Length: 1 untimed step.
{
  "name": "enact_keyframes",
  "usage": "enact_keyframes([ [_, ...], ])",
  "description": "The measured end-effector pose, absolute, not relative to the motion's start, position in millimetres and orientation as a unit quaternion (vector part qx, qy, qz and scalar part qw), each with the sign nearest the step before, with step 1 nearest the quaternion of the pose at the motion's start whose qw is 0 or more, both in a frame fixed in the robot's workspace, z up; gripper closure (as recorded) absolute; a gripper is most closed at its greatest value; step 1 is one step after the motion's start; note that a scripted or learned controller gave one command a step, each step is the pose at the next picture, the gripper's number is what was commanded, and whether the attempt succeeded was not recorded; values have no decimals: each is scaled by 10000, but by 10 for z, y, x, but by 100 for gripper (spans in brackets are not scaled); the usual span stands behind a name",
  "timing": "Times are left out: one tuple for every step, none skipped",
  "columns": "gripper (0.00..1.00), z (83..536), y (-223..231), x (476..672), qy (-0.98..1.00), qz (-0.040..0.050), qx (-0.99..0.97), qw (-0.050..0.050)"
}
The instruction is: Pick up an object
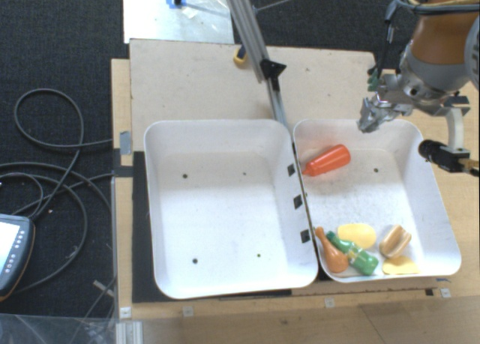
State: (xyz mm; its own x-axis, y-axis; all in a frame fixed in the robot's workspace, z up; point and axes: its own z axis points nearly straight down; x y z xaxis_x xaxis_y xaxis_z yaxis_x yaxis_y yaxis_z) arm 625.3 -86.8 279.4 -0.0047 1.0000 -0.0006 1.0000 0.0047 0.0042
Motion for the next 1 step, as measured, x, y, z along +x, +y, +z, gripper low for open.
enact_keyframes([
  [100,2681,-278,6094,7106,8,7036,-11],
])
